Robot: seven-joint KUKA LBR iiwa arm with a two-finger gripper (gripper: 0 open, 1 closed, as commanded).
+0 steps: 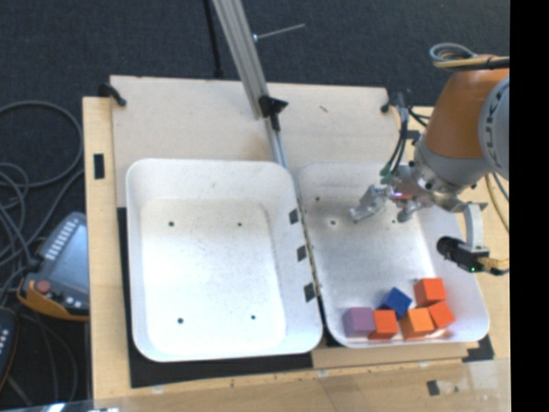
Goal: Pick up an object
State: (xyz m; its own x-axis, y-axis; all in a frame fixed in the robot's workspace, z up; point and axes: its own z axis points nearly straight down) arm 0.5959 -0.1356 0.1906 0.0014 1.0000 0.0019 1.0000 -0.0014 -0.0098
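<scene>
Several small blocks lie bunched in the near right corner of the right bin (343,239): a purple block (358,320), a blue block (396,299), and orange blocks (430,291) around them. My gripper (384,206) hangs over the far part of the same bin, well away from the blocks. Its two fingers stand apart with nothing between them, so it is open.
The left bin (214,256) lies beside the right one. A slanted metal post (244,54) rises from the back of the bench between the bins. Cables and a hand-held controller (60,260) lie on the floor at the left.
</scene>
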